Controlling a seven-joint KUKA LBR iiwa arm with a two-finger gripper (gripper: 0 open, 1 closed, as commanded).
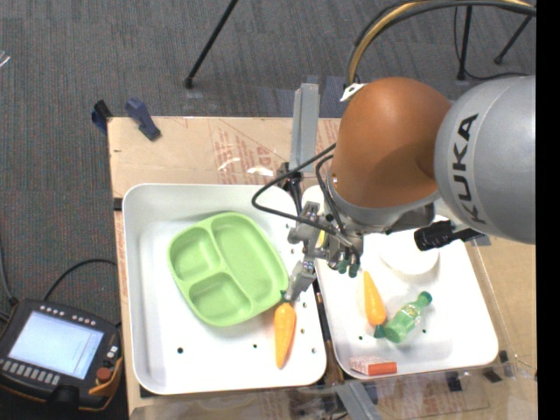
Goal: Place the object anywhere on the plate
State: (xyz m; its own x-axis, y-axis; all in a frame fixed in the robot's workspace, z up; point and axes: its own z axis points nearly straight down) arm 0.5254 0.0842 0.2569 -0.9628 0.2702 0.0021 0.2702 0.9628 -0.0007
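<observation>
A light green plate (229, 268) with three compartments lies in the left bin (149, 208). An orange carrot (284, 334) is just off the plate's lower right corner, pointing toward the bin's front wall. My gripper (297, 285) is directly above the carrot's upper end, at the plate's right edge, and seems to touch it. The arm's wrist hides most of the gripper.
The right bin (477, 339) holds a second, smaller carrot (374, 298), a green bottle (405, 318), a small red and white packet (376, 367) at the front, and a white round dish (409, 259) under the arm. A wall divides the two bins.
</observation>
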